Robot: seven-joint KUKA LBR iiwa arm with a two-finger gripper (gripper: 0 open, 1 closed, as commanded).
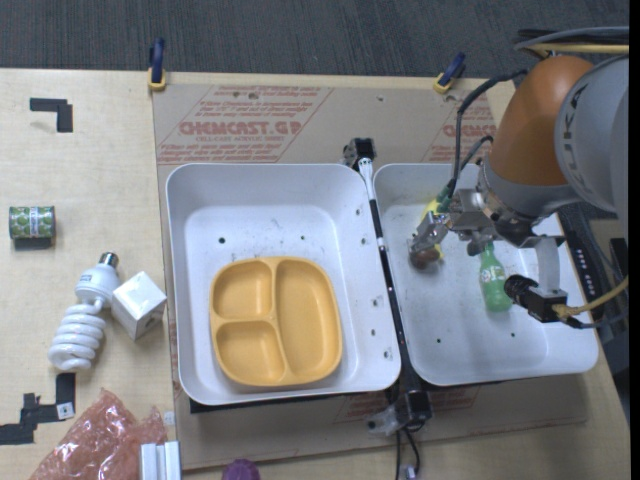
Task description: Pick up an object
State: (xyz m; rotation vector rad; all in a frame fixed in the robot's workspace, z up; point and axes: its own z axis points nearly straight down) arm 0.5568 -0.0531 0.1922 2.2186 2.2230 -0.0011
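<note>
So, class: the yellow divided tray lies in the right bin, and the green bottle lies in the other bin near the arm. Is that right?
Not quite. The camera view shows the yellow divided tray in the left bin, not the right. The green bottle does lie in the other bin, near the arm.

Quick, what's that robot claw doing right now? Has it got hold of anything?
Gripper: down in the right bin, right at a small dark object; a grasp cannot be told.

Glossy white plastic bins [190, 268], matt yellow plastic tray [275, 320], translucent green bottle [492, 280]
</note>
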